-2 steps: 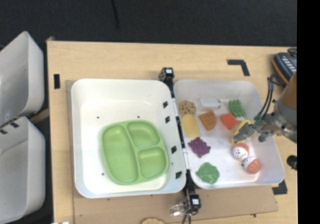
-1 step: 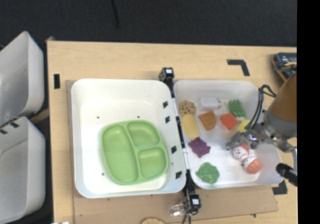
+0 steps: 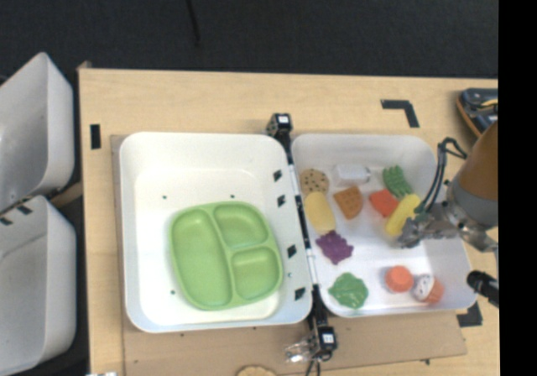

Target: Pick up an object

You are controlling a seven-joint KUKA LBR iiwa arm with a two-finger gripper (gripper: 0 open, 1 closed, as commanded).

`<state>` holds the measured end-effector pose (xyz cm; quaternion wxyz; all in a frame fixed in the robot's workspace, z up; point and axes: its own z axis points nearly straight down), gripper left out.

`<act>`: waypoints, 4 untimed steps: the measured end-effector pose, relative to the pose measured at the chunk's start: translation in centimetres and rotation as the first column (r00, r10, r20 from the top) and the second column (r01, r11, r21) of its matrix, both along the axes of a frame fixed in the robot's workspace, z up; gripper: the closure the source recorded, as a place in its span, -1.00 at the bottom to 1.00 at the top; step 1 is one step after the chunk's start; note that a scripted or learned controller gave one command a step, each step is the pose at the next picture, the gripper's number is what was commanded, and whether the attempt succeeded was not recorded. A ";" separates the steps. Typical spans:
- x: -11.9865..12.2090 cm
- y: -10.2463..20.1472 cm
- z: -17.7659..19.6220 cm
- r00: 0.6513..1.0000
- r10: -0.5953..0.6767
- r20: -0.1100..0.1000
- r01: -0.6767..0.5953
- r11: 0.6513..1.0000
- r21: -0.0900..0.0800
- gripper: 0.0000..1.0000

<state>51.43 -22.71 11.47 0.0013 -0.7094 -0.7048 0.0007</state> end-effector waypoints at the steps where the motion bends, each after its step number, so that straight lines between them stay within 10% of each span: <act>1: 0.5 0.4 6.0 1.000 0.009 0.007 -0.009 1.000 -0.003 1.00; 3: 0.6 -0.1 12.6 1.000 0.011 0.004 -0.011 1.000 -0.002 1.00; 4: 1.4 5.1 13.4 1.000 0.014 0.001 -0.014 1.000 0.001 1.00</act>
